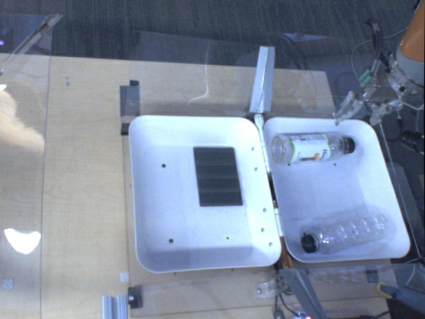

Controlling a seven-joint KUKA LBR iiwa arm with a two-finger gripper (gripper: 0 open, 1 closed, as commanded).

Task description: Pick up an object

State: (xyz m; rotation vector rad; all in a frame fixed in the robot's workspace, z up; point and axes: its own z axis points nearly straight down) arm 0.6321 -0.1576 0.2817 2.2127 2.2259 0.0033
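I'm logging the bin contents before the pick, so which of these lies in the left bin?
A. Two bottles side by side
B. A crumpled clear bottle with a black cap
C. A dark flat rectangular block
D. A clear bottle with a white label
C: the dark flat block lies alone near the middle of the left bin, while both bottles lie in the right one.

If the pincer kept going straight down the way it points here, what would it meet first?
Probably the far right rim of the right bin, or the bin floor just inside it. The pincer hangs above that corner; the labelled bottle lies off to one side. Depth is unclear.
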